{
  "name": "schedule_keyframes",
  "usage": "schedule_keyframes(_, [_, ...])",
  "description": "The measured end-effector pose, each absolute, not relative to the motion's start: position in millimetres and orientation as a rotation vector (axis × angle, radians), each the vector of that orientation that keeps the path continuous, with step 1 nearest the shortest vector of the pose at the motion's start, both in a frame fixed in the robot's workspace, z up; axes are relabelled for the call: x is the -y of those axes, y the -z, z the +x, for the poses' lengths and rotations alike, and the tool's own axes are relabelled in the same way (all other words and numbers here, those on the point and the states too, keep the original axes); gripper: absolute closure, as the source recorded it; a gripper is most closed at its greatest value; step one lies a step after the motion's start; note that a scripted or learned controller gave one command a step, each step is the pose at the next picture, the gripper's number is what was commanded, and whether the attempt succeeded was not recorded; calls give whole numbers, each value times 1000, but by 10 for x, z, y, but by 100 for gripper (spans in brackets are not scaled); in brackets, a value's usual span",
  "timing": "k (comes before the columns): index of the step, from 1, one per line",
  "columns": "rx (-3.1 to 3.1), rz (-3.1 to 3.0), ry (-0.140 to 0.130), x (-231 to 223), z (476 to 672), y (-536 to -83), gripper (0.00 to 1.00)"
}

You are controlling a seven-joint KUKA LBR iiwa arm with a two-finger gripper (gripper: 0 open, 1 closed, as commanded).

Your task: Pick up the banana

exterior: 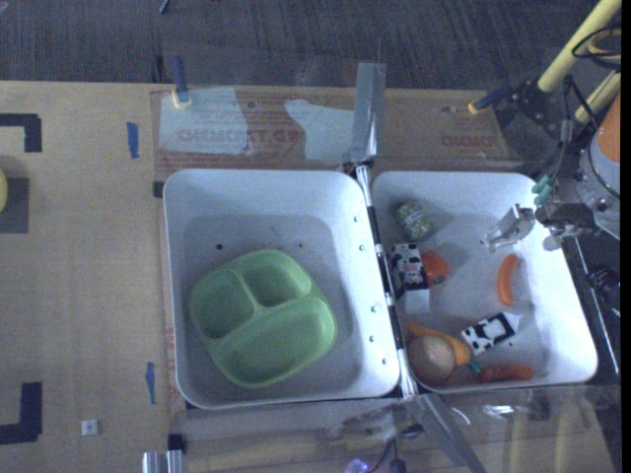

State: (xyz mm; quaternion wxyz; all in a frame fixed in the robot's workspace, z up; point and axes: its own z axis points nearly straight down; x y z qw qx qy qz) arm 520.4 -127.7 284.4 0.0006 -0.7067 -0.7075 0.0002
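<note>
Banana [435, 332] in right bin [552, 190], front-left area, touching round onion-like ball [432, 358]; long axis runs left-right, slightly tilted down to right; gripper [510, 227] near bin's back right, well apart from banana; finger state unclear; green tray [263, 315] in left bin [197, 200].

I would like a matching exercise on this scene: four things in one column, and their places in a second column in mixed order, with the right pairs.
Things:
1. green divided plate
2. black-and-white cow toy
3. orange carrot-like toy
4. gripper

Places:
A. upper right part of the right bin
B. left bin
C. right bin, just below the gripper
D. lower part of the right bin

Pairs: 1-B, 2-D, 3-C, 4-A
</note>
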Motion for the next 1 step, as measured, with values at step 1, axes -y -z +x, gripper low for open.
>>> schedule_keyframes(1, [1936,-2469,-4,564,4864,-1838,0])
